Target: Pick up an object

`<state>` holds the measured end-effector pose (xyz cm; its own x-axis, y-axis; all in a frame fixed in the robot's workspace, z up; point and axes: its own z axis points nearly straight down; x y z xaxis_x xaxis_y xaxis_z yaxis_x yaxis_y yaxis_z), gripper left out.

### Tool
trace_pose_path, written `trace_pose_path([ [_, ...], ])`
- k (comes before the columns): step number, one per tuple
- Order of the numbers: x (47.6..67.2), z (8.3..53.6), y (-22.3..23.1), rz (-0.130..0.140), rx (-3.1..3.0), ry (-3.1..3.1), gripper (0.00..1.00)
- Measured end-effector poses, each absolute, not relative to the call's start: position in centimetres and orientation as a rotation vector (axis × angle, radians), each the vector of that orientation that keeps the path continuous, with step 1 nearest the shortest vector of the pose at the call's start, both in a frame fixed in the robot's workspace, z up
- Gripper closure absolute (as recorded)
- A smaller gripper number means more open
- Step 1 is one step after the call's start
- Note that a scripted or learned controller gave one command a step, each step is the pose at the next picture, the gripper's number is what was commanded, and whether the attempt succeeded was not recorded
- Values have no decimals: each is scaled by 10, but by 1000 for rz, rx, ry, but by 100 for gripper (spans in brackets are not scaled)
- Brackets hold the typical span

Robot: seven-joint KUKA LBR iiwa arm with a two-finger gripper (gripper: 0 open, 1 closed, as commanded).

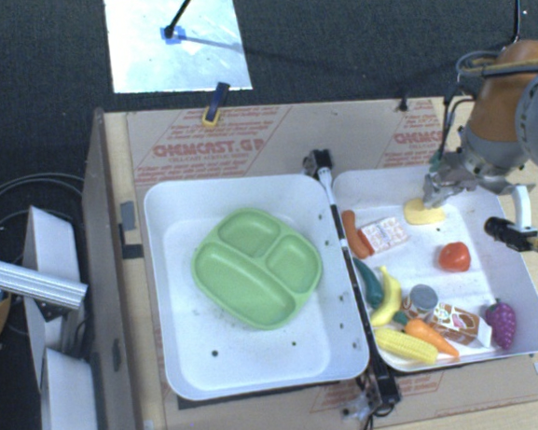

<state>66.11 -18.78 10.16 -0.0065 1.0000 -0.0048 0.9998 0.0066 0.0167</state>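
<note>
Poised low at the right bin's (517,263) far end, claw (438,193) seemingly touching the flat yellow piece (424,213) just beneath, finger spread impossible to tell, risking a slip off so thin a thing on slick white plastic, tomato (454,256) nearby, wall close behind.

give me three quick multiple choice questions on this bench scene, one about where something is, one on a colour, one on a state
1. Where does the green three-compartment plastic plate lie?
A. in the left white bin
B. in the right white bin
C. on the cardboard

2. What colour is the round toy tomato?
A. blue
B. red
C. white

3. How is the grey arm's two-finger gripper placed?
A. low over the flat yellow piece in the right bin
B. on the plate
C. far outside both bins

Answers: 1 A, it sits in the left bin; 2 B, it is plainly red; 3 A, its tip is at that piece.
</note>
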Motion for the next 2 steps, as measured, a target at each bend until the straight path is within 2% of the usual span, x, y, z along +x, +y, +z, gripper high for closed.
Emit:
trace_pose_path([
  [1, 610, 83, -205, -4, 2225, 2221, 100],
  [2, 613, 85, -204, 1, 2218, 2222, 0],
])
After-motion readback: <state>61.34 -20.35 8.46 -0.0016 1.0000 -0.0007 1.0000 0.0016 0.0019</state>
